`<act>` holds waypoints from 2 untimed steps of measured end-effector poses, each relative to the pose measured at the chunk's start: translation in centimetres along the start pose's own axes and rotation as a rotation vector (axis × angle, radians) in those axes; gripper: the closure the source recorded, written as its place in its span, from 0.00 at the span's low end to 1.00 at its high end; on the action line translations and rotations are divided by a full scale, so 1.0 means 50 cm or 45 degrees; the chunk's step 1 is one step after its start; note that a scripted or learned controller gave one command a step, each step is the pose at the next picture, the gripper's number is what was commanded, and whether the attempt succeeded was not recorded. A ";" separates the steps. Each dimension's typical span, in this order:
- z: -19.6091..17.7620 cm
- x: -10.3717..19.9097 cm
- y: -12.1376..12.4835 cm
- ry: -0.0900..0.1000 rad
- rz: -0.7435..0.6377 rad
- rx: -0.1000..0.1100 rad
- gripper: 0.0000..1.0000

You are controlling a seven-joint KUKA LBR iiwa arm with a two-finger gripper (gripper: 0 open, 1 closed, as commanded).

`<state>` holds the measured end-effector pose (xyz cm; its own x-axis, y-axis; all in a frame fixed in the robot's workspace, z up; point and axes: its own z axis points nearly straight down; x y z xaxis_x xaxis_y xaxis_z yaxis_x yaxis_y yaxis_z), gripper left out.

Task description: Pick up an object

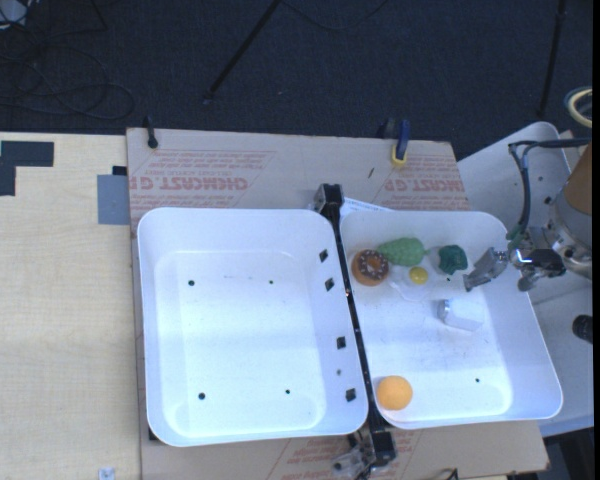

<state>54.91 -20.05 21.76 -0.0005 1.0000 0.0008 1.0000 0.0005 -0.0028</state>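
Observation:
The right bin (525,378) holds several objects. A brown doughnut-like ring (370,266) lies near the divider, with a light green lump (402,251) beside it. A small yellow ball (418,276) and a dark green piece (452,259) lie further right. A pale whitish block (461,315) rests mid-bin, and an orange ball (394,392) sits in the front left corner. My gripper (496,282) hangs over the bin's right rim, just right of the dark green piece. It is open, with nothing between its fingers.
The left bin (165,268) adjoins the right one along a black divider with clips (342,308). Both bins sit on a cardboard sheet (230,173). A blue and yellow clamp (401,143) stands at the back. White arm hardware and cables (540,168) crowd the right side.

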 end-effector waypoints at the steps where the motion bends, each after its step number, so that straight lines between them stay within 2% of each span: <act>1: 0.038 -0.024 0.046 -0.002 -0.005 -0.001 0.00; 2: 0.060 -0.027 0.118 -0.001 -0.002 -0.004 0.00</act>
<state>60.82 -21.38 18.76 -0.0017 1.0000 -0.0002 1.0000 0.0017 0.0006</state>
